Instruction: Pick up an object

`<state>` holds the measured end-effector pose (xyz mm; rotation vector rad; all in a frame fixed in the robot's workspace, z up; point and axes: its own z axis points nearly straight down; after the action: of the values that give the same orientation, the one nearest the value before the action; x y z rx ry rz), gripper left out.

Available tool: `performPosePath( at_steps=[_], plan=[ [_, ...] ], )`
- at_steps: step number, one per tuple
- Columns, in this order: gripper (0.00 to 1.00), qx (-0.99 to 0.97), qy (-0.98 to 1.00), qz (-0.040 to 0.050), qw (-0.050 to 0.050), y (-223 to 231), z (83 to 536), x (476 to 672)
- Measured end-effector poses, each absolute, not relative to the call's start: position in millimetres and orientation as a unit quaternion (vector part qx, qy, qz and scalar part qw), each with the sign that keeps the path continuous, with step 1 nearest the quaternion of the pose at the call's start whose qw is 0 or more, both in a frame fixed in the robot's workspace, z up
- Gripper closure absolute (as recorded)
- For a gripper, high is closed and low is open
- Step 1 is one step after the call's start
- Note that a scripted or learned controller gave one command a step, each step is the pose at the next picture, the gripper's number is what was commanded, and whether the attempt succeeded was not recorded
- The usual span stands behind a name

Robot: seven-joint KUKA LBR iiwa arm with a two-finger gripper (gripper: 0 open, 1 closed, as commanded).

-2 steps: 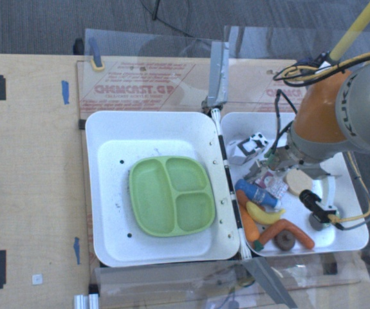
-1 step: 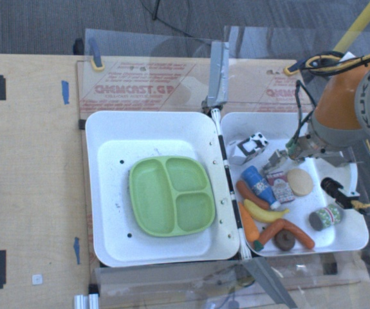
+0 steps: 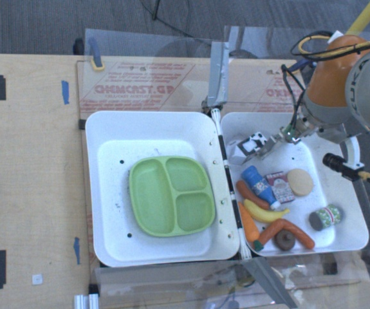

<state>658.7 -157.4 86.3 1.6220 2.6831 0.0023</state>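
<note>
My gripper (image 3: 259,148) reaches down to the left from the orange-banded wrist (image 3: 329,85) into the back left corner of the right bin (image 3: 352,237). A small black and white toy (image 3: 255,141) sits right at its tip; I cannot tell whether the toy is gripped. Further forward in the same bin lie a blue bottle (image 3: 257,182), a red and white packet (image 3: 279,185), a beige bun (image 3: 300,182), a banana (image 3: 266,212), a red pepper (image 3: 248,193), two carrots (image 3: 248,227) (image 3: 294,230), a brown doughnut (image 3: 284,240) and a small can (image 3: 325,217).
The left bin (image 3: 101,172) holds a green divided plate (image 3: 172,195). A metal divider (image 3: 218,76) stands behind the bins where they meet. Black cables (image 3: 300,76) hang by the arm at the upper right.
</note>
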Motion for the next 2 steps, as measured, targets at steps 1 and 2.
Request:
performPosePath(
  at_steps=[1, 2],
  plan=[
    [0.0, 0.561, 0.828, 0.0004, 0.0, -127.7, 151.2, 601.7],
    [0.0, 0.606, 0.795, 0.0081, 0.015, -113.9, 108.7, 576.2]
  ],
)
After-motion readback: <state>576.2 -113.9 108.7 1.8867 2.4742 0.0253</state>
